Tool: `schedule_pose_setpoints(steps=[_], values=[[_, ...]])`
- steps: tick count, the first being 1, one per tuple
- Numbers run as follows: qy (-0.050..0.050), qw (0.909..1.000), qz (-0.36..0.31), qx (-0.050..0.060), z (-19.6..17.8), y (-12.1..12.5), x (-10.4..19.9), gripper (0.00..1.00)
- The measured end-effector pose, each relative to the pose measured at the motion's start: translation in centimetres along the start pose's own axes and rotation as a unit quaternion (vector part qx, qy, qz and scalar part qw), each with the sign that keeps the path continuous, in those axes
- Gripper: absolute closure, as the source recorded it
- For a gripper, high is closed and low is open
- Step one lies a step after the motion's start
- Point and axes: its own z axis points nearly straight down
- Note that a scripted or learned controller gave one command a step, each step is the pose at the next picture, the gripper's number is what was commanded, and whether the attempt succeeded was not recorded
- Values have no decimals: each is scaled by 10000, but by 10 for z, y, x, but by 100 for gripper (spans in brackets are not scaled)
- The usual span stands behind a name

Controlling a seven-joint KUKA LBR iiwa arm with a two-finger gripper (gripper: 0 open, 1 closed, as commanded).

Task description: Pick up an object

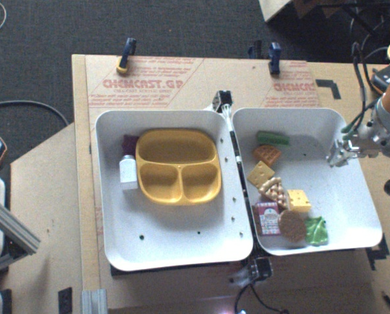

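Both white bins point(175, 247) look like smooth, slightly shiny plastic, the yellow tray point(178, 165) looks like smooth matt plastic, the tabletop point(182, 80) looks like flat brown cardboard with red print, the gripper point(342, 154) looks like dull grey metal, and the floor point(51, 18) looks like dark rough carpet.

Both shallow plastic bins are white: the left bin point(116, 195) holds a mustard-yellow three-part plate point(178, 165), a small white bottle point(128, 172) and a dark purple item point(130, 141). In the right bin point(352, 201) lie a green bar point(273, 137), an orange-brown waffle point(267, 154), a pale yellow cracker point(260, 174), a yellow cheese block point(299, 201), a brown round cookie point(291, 226), a red carton point(267, 217) and a leafy green piece point(317, 231). The tan surface point(84, 142) bears red lettering.
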Motion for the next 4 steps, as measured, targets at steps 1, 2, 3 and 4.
schedule_pose_setpoints(steps=[1, 2, 3, 4], values=[[3, 10000, -10, 0, -19, 1, 0, 100], [13, 10000, -38, 5, -19, 32, 55, 100], [19, 10000, -40, 12, -8, 54, 108, 100], [11, 10000, -20, 5, -20, 69, 125, 100]])
